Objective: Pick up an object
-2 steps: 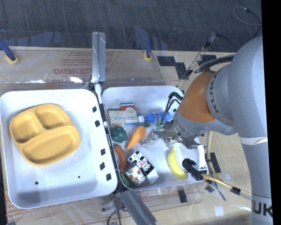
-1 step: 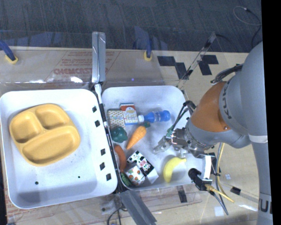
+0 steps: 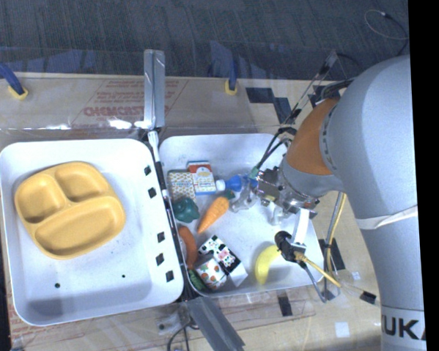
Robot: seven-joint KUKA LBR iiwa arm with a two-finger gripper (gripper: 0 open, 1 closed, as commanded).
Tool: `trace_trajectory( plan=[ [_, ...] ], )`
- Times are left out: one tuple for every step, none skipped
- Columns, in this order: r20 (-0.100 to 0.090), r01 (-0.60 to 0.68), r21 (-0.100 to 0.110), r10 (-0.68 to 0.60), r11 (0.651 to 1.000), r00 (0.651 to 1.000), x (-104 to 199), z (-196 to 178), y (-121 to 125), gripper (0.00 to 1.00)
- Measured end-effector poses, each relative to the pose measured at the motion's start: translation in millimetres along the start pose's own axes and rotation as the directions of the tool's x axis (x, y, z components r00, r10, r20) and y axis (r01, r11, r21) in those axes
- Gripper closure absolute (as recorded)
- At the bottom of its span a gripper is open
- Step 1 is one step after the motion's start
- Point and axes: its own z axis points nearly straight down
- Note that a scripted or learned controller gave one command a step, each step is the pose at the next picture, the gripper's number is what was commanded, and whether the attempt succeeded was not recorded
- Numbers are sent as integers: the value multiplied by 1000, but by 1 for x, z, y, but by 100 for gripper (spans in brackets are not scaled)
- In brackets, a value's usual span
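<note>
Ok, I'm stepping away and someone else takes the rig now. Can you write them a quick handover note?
Gripper: low in the right bin, beside the orange carrot; no object seen between its fingers.
Right bin also holds a yellow banana, a patterned cube, small boxes and a teal toy.
Left bin: yellow divided tray.
Done: nothing lifted yet. Left: grasp and raise one object.

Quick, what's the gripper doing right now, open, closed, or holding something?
Gripper: cannot be told from this view; it sits low in the right bin beside the carrot.
</note>
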Motion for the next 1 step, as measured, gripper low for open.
trace_trajectory(
  plan=[
    [0, -23, 1, 23, 1000, 1000, -2, -32, -53, 0]
  ],
)
